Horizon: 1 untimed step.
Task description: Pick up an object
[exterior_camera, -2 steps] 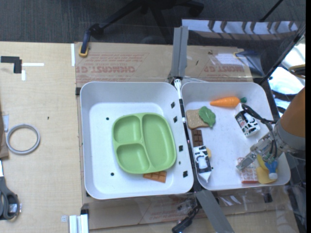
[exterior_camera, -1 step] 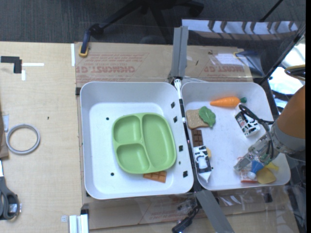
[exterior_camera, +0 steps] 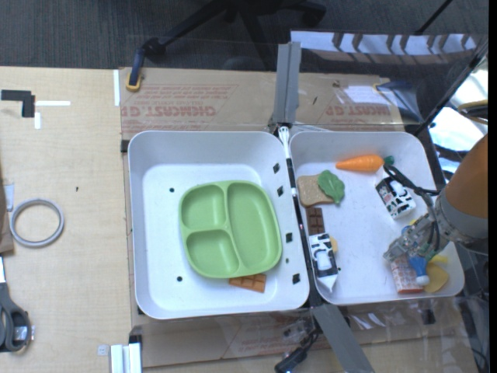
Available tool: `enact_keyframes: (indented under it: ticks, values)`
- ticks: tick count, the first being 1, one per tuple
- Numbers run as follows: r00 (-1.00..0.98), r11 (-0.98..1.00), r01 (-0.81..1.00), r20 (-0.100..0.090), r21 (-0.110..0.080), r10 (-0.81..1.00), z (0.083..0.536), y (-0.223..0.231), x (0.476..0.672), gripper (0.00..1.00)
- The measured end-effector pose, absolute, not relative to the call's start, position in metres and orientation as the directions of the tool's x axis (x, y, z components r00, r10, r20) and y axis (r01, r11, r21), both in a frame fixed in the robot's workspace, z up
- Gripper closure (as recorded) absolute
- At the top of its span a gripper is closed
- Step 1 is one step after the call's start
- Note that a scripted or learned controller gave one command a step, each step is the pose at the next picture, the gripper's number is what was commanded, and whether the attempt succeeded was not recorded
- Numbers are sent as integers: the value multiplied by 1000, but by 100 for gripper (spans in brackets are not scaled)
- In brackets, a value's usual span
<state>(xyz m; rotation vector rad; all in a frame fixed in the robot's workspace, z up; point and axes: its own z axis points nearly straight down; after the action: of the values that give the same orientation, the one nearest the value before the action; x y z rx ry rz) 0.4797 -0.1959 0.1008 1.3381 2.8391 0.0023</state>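
Presently, right bin (exterior_camera: 353,286): the gripper (exterior_camera: 409,245) sits low at the bin's right side, its pale metal tips down among a cluster of small objects at the front right corner. How far the jaws stand apart cannot be told, nor whether anything lies between them; the tips are too blurred against the clutter.

Directly under and just beside the tips: a red-and-white packet (exterior_camera: 404,276), a small blue piece (exterior_camera: 419,268) and a yellow item (exterior_camera: 439,273), all close together.

Elsewhere in the right bin: a toy carrot (exterior_camera: 360,162) near the back wall; a black-and-white printed can (exterior_camera: 395,197) lying just behind the gripper; a slice of toy bread (exterior_camera: 312,190) with a green leaf (exterior_camera: 331,184) resting on it; a brown chocolate bar (exterior_camera: 314,220) and a black-and-white box (exterior_camera: 323,255) along the left wall.

Left bin (exterior_camera: 147,231): a green three-compartment plate (exterior_camera: 231,228), with an orange waffle piece (exterior_camera: 250,283) touching its front edge.

Bench, far left: a grey ring (exterior_camera: 34,222).
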Motion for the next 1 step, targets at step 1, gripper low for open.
enact_keyframes:
  ticks: [1]
  values:
    - [-564,564,826,-1,0,826,216,-101,479,100]
